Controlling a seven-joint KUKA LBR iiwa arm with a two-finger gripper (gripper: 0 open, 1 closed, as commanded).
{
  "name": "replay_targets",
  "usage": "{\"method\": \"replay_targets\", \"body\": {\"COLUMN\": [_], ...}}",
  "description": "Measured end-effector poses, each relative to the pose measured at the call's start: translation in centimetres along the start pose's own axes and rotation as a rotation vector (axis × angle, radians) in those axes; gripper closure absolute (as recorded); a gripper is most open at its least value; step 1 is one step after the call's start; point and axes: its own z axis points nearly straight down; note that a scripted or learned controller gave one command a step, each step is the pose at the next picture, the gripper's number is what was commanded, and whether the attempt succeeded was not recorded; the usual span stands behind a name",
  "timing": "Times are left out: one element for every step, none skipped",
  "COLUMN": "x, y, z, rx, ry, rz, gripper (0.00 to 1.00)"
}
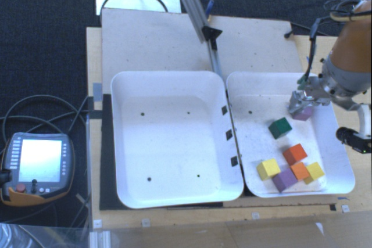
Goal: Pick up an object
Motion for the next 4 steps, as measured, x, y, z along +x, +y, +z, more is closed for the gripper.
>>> {"method": "replay_targets", "body": {"x": [5.8, 10.1, 15.9, 22.0], "y": [0.5, 0.0, -0.8, -1.2], "z": [-0.7, -0.9, 0.1, 0.6], "rx": [-0.001, 0.000, 0.001, 0.001], "ry": [0.000, 0.000, 0.001, 0.001], "rz": [-0.001, 0.001, -0.001, -0.002], "gripper": [1.00, 1.00, 1.00, 1.00]}}
